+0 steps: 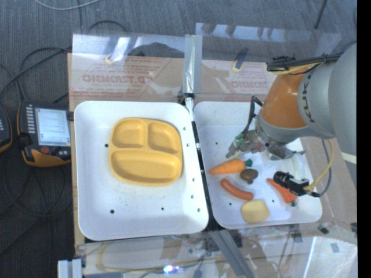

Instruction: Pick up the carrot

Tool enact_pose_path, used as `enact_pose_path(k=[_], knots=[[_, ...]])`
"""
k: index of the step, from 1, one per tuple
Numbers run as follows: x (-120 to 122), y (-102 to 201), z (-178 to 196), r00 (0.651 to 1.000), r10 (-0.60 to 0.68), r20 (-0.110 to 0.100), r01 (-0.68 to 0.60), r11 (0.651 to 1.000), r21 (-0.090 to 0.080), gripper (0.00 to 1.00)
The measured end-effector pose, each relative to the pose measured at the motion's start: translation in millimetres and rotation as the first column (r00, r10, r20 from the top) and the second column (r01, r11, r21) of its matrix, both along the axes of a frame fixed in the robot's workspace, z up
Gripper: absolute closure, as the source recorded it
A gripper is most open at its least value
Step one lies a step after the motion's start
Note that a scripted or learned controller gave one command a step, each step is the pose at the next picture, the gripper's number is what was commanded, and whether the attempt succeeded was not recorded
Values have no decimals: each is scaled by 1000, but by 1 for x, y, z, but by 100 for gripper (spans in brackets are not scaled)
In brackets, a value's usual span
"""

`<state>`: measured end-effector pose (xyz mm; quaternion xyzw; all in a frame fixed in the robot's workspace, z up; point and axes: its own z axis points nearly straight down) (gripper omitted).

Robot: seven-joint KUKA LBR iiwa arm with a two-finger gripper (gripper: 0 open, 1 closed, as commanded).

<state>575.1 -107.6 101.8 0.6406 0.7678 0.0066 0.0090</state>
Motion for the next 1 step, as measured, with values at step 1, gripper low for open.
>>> enact_pose_path(k=[1], knots=[[-64, -1, -8, 989, 145, 6, -145, 989, -8, 100]])
